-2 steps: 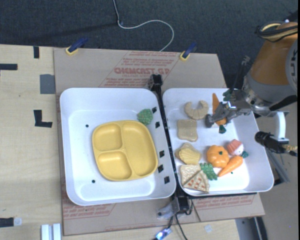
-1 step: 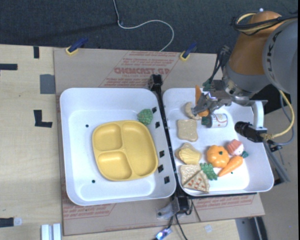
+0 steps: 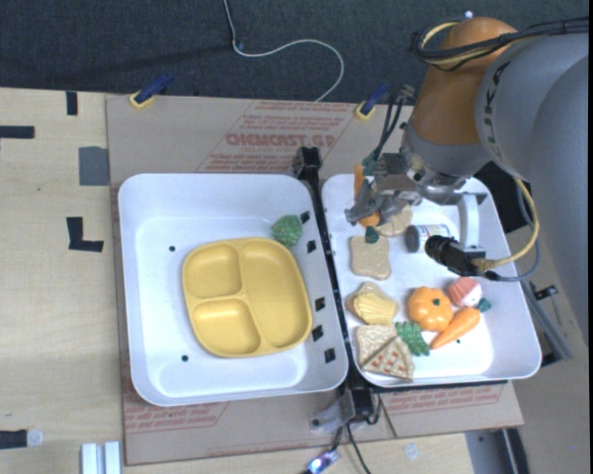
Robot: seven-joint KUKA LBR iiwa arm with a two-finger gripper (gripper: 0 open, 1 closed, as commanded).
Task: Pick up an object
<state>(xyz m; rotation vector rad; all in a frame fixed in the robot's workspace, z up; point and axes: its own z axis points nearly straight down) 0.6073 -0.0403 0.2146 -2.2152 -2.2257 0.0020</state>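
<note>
- Hovering low in the right bin [image 3: 509,363], near its far-left corner, your gripper [image 3: 376,208] hides its grip state: cannot tell.
- Toast-shaped toy [image 3: 370,256] lies just beneath, toward the near edge.

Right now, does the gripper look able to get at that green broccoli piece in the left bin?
Probably yes. The broccoli lies alone beside the yellow tray, nothing on top. The gripper hangs over the right bin, so it must cross the divider first.
</note>
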